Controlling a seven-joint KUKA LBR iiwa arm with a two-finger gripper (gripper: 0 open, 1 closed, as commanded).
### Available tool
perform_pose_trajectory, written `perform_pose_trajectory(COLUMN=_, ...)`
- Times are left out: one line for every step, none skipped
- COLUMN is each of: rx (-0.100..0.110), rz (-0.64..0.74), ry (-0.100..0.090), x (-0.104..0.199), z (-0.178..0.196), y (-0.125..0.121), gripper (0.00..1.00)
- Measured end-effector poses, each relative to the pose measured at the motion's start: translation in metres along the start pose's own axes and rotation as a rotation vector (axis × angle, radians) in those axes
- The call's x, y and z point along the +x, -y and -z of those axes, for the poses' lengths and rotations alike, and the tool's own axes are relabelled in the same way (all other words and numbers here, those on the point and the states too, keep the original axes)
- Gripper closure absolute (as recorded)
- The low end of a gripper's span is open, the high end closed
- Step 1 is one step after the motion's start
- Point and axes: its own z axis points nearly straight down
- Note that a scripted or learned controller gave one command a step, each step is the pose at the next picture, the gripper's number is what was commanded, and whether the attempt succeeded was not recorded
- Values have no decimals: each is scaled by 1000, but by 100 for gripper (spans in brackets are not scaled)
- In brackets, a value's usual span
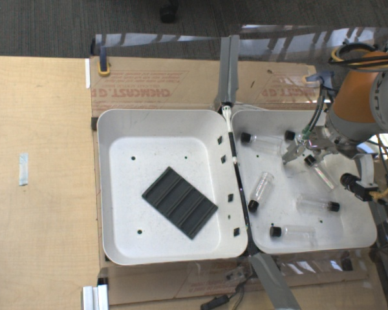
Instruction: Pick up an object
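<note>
Nothing is lifted yet, as far as I can judge. The end effector (302, 148) hangs low in the upper middle of the right bin (368, 237), and I cannot tell how it is set or whether anything sits in it. Clear vials with black caps lie scattered there: one (259, 190) near the divider, one (291, 231) by the lower rim, another (318, 206) at right. The left bin (116, 237) holds a dark ribbed block (180, 202) with plenty of bare floor around it. The right bin's vials lie well apart, but several rest close to walls.
</note>
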Motion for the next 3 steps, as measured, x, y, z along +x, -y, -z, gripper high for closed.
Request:
perform_pose_trajectory(rx=-1, rz=-2, ry=1, x=-1, z=9, y=0, gripper=100)
perform_pose_trajectory(rx=0, rz=-2, ry=1, x=-1, z=9, y=0, gripper=0)
perform_pose_trajectory(rx=0, rz=9, ry=0, x=-3, z=0, y=27, gripper=0)
